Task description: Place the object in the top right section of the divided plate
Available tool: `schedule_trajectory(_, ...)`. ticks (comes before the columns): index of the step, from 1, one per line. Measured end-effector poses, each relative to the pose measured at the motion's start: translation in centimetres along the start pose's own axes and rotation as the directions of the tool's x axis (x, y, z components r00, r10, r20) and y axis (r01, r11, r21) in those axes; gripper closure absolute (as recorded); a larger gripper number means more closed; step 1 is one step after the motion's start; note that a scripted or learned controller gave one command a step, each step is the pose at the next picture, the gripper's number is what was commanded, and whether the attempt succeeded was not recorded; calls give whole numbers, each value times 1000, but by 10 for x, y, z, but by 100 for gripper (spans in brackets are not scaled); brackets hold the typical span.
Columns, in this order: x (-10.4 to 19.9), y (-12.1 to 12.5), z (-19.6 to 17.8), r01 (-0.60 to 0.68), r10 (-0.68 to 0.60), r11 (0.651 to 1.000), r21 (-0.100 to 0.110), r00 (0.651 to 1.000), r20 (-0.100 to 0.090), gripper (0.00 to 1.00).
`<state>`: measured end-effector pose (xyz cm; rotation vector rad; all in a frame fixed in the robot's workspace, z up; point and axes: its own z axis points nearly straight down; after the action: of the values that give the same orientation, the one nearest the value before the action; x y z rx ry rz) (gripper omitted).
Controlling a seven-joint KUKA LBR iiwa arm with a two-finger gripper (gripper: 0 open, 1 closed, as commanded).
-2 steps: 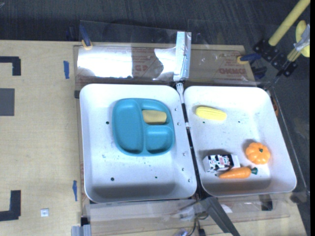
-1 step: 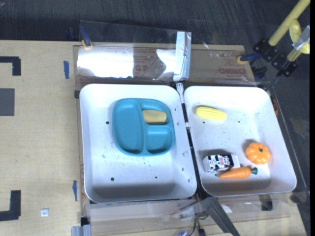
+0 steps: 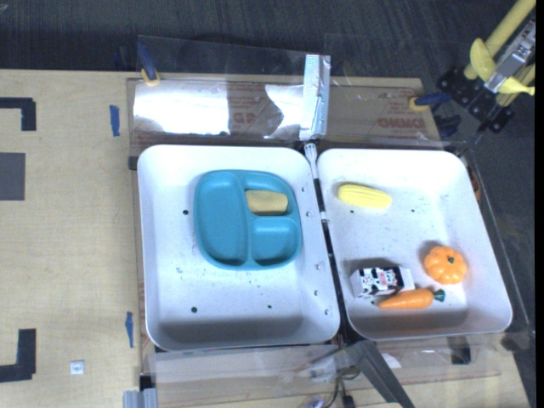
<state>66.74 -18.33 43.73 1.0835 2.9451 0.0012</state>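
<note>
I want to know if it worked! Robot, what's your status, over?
Tan bread-like object lying in top right section of blue divided plastic plate. Nothing on top of it. Left white bin holds the plate.

a pale wooden tabletop (image 3: 68, 253) is seen at the left, marked with black tape angles (image 3: 19, 113) and short blue tape strips (image 3: 114, 119). dark carpeted floor (image 3: 255, 15) is seen beyond the tabletop's far edge. a clear plastic sheet (image 3: 221, 100) is laid along that far edge, where glare is caught from overhead light.
</note>
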Motion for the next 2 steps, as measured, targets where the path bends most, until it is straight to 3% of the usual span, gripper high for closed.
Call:
schedule_trajectory(1, -6, -48, -1, 500, -500, 866, 0, 866, 1, 100)
schedule_trajectory(2, -20, -33, 0, 677, -677, 736, 1, 736, 6, 100)
